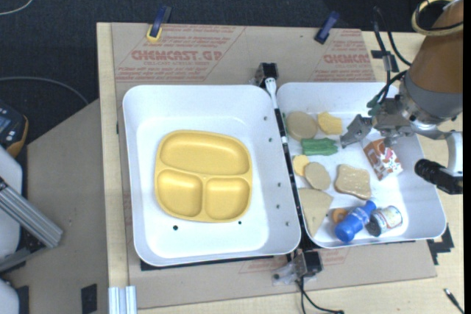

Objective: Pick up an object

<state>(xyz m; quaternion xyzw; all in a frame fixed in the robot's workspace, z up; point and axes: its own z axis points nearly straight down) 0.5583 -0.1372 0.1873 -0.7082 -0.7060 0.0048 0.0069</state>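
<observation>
Green, long and flat: a bean-pod-like toy (pixel 319 147) in the right bin (pixel 430 213), upper-left part, long axis running left to right across the frame. Just to its upper right, the gripper (pixel 358 130), fingers apart, nothing between them, tips pointing down-left toward the pod's right end. Nearest candidate for a pick, so probably a short drop down and left. Close by: a yellow piece (pixel 330 123) above the pod, a tan round (pixel 301 125) at upper left, a red-and-white packet (pixel 383 159) to the right.
</observation>
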